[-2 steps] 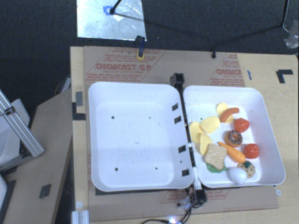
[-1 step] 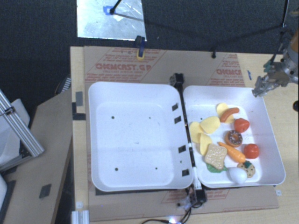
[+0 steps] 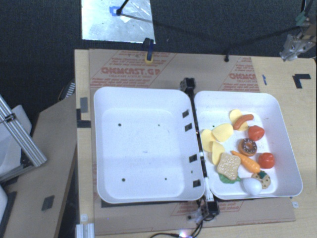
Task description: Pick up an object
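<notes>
Hovering at the far right corner, my claw (image 3: 297,46), too blurred for me to tell its state, should drop squarely over the doughnut (image 3: 247,147) lying among the toy food in the right bin (image 3: 285,128), avoiding the carrot (image 3: 246,161).
</notes>
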You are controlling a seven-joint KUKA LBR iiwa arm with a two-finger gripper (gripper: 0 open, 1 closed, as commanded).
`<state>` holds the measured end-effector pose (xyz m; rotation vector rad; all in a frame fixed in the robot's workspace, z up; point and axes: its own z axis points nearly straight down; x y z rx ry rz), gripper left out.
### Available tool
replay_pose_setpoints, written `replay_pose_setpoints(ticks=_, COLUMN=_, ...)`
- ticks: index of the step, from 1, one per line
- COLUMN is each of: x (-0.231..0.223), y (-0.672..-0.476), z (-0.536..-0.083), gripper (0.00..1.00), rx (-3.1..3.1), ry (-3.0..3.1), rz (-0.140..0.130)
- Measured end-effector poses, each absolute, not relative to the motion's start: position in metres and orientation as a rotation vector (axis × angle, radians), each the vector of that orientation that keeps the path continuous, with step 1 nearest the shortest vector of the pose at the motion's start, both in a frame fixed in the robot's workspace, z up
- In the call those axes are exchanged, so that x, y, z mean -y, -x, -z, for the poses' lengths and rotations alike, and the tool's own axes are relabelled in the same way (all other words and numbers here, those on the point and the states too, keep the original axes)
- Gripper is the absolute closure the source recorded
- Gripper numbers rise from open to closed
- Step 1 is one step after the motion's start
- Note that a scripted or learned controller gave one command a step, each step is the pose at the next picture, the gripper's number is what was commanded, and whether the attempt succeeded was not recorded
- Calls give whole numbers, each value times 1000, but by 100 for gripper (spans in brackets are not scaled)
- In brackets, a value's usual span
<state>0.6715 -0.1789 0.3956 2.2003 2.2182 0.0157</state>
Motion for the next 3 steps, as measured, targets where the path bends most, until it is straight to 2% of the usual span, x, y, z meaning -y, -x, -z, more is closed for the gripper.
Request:
replay_pose_setpoints(ticks=1, x=117, y=-649, z=-547, gripper=100, rx=-2220, ry=-2197, rz=-22)
replay_pose_setpoints(ticks=2, x=75, y=-667, z=-344, gripper=100, rx=-2238, ry=-2221, rz=11)
replay_pose_setpoints(ticks=3, x=-12, y=-667, z=-480, gripper=100, rx=-2230, ry=-2198, rz=-24)
